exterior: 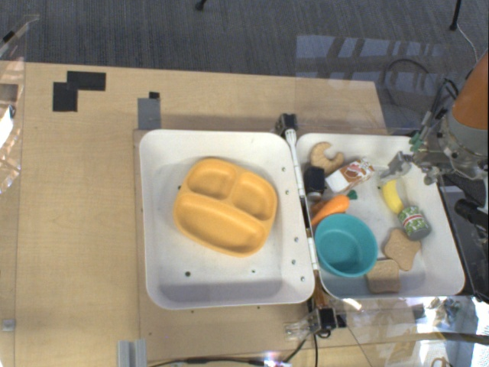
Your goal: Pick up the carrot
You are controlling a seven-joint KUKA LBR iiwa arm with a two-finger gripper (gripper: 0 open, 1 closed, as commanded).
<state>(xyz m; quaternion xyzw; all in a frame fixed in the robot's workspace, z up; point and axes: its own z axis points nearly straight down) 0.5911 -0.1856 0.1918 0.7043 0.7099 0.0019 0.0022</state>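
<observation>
The carrot (330, 206) is a short orange piece lying in the right bin (451, 281), against its left wall. It rests just above the teal bowl (345, 243) and below a white and red packet (348, 174). My gripper (412, 170) hangs over the bin's upper right part, well to the right of the carrot and just above a yellow banana (392, 197). Its fingers stand apart with nothing between them.
The right bin also holds a small green-labelled can (413, 222), two tan bread-like pieces (402, 247) (383, 275), a curved tan piece (327, 156) and a black item (314, 180). A yellow divided plate (225, 205) lies in the left bin (160, 281).
</observation>
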